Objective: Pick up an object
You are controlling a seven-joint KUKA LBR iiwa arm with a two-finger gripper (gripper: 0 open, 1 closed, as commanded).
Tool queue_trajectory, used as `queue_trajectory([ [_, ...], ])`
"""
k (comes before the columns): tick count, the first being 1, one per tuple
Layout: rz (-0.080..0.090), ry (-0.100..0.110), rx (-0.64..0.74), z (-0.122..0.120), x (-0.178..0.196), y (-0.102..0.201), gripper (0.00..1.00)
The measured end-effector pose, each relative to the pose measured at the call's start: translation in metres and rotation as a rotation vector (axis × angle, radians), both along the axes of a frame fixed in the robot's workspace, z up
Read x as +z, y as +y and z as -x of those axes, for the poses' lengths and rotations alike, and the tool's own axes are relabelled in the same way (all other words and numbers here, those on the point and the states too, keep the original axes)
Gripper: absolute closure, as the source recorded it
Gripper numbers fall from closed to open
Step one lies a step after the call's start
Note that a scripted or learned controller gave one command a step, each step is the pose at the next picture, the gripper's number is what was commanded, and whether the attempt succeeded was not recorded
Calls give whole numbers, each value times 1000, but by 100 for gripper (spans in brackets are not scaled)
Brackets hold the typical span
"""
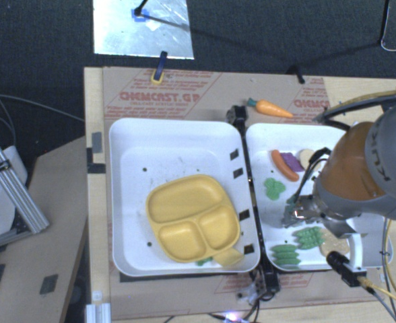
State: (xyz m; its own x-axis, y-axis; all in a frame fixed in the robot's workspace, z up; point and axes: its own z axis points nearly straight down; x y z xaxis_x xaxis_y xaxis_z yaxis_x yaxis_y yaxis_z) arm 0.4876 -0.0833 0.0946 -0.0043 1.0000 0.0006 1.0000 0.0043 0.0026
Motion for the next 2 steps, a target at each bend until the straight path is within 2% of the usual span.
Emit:
queue_trajectory([
  [2,-1,-4,4,-2,20,0,100],
])
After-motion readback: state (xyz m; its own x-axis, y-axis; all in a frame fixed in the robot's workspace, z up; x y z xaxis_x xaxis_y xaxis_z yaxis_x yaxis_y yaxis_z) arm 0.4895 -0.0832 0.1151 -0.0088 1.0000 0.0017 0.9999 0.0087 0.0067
